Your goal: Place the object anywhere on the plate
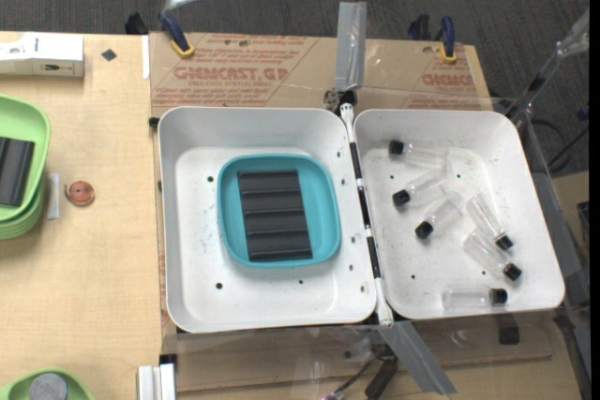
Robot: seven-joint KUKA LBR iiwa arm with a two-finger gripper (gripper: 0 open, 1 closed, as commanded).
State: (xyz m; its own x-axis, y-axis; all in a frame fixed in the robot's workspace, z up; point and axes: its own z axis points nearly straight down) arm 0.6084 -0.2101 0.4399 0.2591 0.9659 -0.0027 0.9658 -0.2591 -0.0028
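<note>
Plate [278, 211] of teal plastic is seen in the left white bin [187, 286], left of the frame's centre, with a dark ribbed block [274, 215] lying on its middle. Several clear tubes with black caps [441, 197] are scattered in the right white bin [525, 201], right of centre, well apart from the plate; one of these is judged to be the object meant, though which one cannot be told. Arm and pincer are not pictured at this moment, so whether the pincer is released or clenched cannot be told.

By the look of things, the step in hand is judged to be the pick, not yet begun. A tube lying free of its neighbours, such as the one in the lower right of the bin [473, 297], should be preferred. It is best taken across its narrow body, near the middle, since clear, round tubes are likely to roll or slip. Afterwards, the divider [361, 201] between the bins must be cleared before release over the plate.
</note>
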